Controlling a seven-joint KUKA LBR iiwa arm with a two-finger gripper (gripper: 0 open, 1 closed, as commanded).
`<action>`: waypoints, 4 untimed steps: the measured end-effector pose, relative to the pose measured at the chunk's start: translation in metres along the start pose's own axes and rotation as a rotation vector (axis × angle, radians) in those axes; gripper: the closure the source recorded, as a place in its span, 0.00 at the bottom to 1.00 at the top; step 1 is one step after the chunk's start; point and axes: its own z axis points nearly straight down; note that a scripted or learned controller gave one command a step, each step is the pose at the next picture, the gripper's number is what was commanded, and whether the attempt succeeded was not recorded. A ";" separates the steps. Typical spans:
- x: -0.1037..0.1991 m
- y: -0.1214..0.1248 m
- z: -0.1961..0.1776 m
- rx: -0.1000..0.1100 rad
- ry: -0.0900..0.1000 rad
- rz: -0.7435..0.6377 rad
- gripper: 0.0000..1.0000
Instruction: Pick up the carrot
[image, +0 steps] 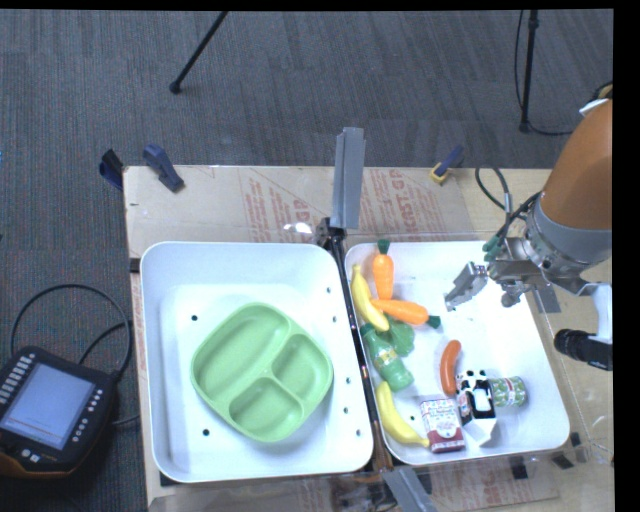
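Note:
Two orange carrots with green tops lie in the right bin. One carrot stands lengthwise near the bin's back left corner. The other carrot lies crosswise just in front of it, its green end pointing right. My gripper hangs over the bin's middle back part, to the right of both carrots and apart from them, with bare white floor in between. Nothing is seen held in it.
Also in the right bin: two bananas, green toy vegetables, a red-orange sausage, a red box, a green can. The left bin holds a green divided plate.

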 end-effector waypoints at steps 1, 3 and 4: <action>0.017 0.067 0.075 -0.001 0.000 -0.019 0.00; 0.009 0.061 0.160 0.000 0.002 -0.279 1.00; 0.052 0.089 0.069 -0.003 -0.001 -0.041 1.00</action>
